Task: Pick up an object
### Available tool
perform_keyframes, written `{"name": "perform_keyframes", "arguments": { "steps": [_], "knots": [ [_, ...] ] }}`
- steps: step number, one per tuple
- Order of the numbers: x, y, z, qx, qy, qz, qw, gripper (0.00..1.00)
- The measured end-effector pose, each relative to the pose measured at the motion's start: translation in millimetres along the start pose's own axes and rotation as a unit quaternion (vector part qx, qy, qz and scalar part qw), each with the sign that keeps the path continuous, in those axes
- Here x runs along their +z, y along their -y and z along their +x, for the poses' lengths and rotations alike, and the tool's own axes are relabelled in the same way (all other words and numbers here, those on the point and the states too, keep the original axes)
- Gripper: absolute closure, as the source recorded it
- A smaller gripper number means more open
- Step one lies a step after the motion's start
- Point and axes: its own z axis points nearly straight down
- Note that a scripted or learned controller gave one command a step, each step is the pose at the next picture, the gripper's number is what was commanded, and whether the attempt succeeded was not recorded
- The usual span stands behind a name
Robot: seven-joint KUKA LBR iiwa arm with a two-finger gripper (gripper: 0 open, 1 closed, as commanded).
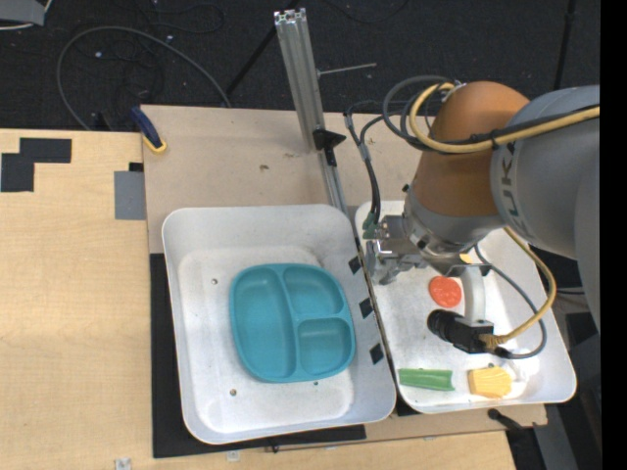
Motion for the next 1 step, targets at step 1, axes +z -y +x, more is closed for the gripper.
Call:
{"name": "perform_keyframes", "arguments": {
  "steps": [1],
  "knots": [
    [11.0, -11.3, 55.6, -0.001, 0.000, 0.000, 1.0000, 1.00]
  ]
}}
